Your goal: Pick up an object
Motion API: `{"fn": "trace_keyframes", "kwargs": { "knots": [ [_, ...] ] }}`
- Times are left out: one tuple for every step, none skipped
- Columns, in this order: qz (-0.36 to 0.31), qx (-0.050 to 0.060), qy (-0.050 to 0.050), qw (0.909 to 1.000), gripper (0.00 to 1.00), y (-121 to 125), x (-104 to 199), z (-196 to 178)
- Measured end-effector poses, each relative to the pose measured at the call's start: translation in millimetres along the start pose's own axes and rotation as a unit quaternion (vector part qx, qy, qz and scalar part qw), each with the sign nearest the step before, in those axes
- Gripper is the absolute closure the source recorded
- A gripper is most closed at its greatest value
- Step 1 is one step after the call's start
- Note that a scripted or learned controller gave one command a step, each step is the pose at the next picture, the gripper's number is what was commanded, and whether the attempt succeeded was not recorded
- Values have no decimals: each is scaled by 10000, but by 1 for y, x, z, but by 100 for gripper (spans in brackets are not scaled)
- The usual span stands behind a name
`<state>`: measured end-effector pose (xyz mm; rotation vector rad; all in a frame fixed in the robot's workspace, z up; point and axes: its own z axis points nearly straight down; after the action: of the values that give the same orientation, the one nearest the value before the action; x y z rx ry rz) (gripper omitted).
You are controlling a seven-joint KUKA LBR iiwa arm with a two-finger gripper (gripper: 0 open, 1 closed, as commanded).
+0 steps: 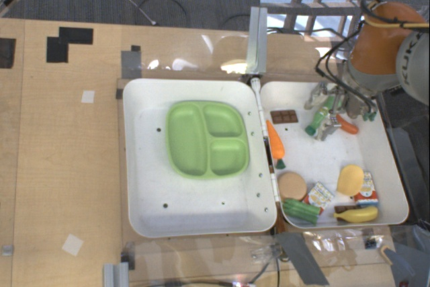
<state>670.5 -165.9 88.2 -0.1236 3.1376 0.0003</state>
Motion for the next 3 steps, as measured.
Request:
{"fn": "trace_keyframes", "kwargs": {
  "knots": [
    [-12,21,-110,9999,100,0,-5,-16],
    [113,-2,-47,9999,100,29,-4,0],
    [1355,-2,-107,9907,100,79,-9,-157]
  ]
}}
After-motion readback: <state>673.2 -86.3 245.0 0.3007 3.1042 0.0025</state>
